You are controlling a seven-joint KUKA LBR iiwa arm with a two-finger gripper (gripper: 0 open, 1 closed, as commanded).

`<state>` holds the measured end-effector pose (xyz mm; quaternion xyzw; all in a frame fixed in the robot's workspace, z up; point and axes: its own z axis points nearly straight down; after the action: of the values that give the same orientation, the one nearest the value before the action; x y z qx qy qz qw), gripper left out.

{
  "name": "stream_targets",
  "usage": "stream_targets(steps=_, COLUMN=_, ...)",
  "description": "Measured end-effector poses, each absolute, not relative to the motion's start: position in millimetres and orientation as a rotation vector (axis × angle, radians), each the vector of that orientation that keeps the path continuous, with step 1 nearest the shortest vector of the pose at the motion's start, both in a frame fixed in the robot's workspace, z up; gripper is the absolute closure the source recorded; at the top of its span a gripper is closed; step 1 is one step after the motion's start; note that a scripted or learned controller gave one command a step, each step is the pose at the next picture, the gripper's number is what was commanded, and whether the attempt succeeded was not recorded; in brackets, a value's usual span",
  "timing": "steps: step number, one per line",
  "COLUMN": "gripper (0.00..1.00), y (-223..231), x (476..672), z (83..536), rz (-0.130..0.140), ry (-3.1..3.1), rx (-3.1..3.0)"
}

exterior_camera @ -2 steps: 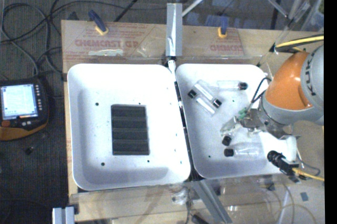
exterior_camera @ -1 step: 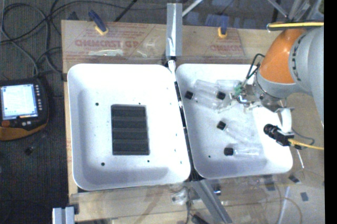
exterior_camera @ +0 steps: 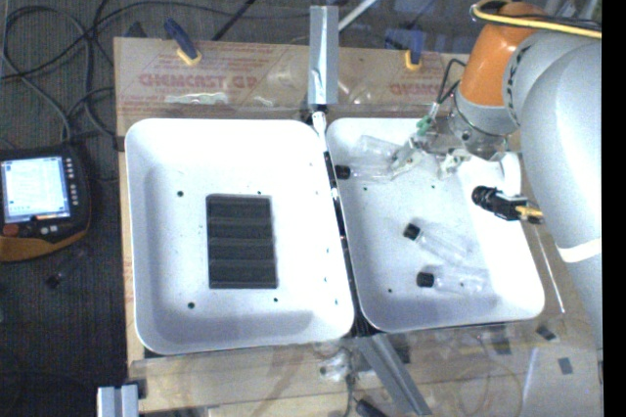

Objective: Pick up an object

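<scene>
Apparently your gripper (exterior_camera: 423,151) hovers over the clear bottle (exterior_camera: 377,159) at the right bin's (exterior_camera: 509,307) far side, positioned for grasping; its grip I cannot tell.

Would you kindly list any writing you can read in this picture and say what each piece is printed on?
Red lettering on the cardboard sheet behind the bins: upside down and too blurred to read.
More red lettering on it at right: unreadable.
Teach pendant screen: text too small to read.

Glossy white plastic bins (exterior_camera: 156,239), clear plastic bottles (exterior_camera: 445,244).
</scene>
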<state>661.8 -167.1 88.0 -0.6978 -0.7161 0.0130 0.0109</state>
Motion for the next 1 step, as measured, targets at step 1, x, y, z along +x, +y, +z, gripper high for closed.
stream_targets(steps=1, gripper=0.0, y=-143.1, x=551.8, z=90.7, rz=-0.006, ry=-2.229, rx=-2.224)
